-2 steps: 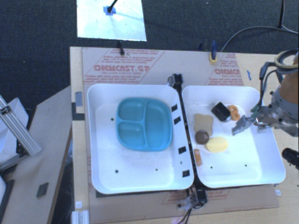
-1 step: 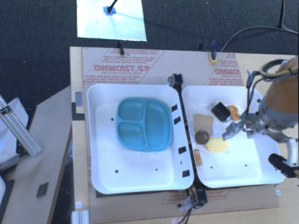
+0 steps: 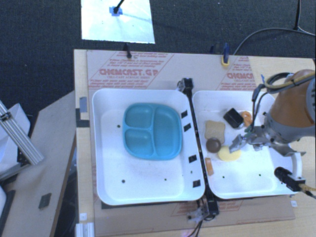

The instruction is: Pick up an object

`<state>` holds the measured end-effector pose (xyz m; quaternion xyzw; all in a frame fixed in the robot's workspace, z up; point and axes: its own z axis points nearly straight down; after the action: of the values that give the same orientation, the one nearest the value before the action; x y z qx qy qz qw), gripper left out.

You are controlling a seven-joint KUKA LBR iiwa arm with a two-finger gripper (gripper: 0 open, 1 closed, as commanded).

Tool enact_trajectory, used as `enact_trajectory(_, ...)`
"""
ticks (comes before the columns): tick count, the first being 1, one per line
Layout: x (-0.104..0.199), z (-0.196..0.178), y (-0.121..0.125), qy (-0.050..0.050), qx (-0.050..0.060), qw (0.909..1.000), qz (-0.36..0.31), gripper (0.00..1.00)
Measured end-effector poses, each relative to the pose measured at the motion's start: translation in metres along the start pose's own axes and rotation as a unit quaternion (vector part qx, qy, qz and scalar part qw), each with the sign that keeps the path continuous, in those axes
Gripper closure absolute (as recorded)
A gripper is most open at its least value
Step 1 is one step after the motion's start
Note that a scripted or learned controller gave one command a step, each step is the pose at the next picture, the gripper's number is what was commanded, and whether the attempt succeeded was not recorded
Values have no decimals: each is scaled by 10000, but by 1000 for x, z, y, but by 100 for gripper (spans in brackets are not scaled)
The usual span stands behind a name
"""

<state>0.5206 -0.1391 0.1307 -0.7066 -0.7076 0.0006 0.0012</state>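
The gripper (image 3: 239, 143) is hovering at the yellow object (image 3: 229, 154); finger state cannot be told. Centre over it before descending.

A light-blue divided plate (image 3: 150, 131) lies flat in the left white bin (image 3: 111, 186), near its middle — three compartments facing up. The bench (image 3: 148, 65) wears a sheet printed CHEMCAST. Beyond its far edge, on dark carpet (image 3: 39, 23), lies a white square sheet (image 3: 117, 15) — a small blue mark upon it.
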Motion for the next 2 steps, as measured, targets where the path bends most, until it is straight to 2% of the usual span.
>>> enact_trajectory(1,0,47,1,-1,-21,10000,8,0)
enact_trajectory(2,-1,31,4,-7,-64,10000,6,100)
